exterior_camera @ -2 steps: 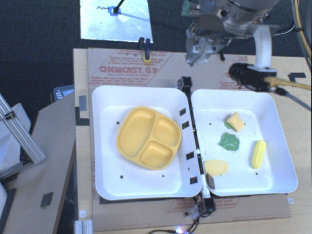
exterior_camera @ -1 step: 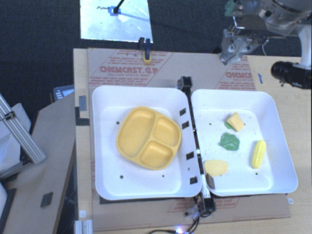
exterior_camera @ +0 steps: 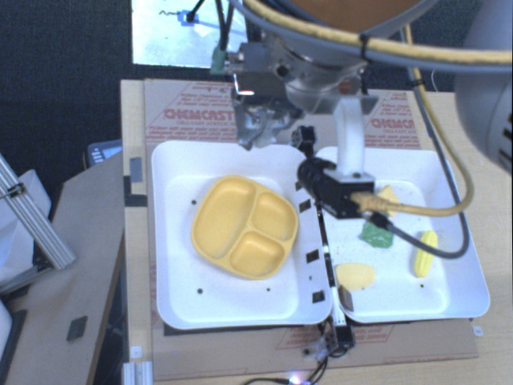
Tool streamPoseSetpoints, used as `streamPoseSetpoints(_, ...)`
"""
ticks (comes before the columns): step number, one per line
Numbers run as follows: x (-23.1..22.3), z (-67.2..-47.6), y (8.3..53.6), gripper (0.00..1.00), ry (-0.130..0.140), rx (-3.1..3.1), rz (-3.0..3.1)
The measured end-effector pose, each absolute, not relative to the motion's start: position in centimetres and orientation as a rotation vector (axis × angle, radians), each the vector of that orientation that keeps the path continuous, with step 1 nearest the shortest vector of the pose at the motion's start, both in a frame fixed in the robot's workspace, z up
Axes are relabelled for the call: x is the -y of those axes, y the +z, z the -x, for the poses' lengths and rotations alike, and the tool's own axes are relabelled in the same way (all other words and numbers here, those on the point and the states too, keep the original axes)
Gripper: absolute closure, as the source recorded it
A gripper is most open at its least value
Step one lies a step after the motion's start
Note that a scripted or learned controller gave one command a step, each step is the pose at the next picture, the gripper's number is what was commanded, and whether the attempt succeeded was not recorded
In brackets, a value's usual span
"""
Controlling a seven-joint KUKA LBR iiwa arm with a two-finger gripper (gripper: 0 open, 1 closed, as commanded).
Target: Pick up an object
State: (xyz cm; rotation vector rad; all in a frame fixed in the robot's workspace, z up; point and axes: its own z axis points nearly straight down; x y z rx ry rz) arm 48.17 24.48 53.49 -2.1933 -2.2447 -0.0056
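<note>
**Arm poised over the far rim of the bins**

The gripper [exterior_camera: 258, 135] hangs above the far edge of the left shallow white plastic bin [exterior_camera: 172, 295], close to the seam between the two bins. Whether it is wide, narrow or holding anything cannot be told; nothing shows between its tips.

A yellow three-compartment plastic plate [exterior_camera: 244, 225] lies in the middle of the left bin. In the right shallow white plastic bin [exterior_camera: 465, 295], a small green leafy toy piece [exterior_camera: 376, 234] sits near the centre, a flat pale yellow round piece [exterior_camera: 355, 275] lies toward the near edge beside the seam, and a yellow corn-shaped toy [exterior_camera: 425, 253] rests toward the right edge. Both bins sit on the cardboard-covered surface [exterior_camera: 192, 111].
</note>
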Motion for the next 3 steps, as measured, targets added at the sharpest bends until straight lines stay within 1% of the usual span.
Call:
streamPoseSetpoints(1,-16.8,-48.7,53.5,1.0,-0.001,2.217,2.227)
streamPoseSetpoints(2,-8.2,-54.5,53.5,1.0,-0.001,2.214,2.234)
streamPoseSetpoints(3,0.8,-57.3,53.5,1.0,-0.001,2.217,2.233)
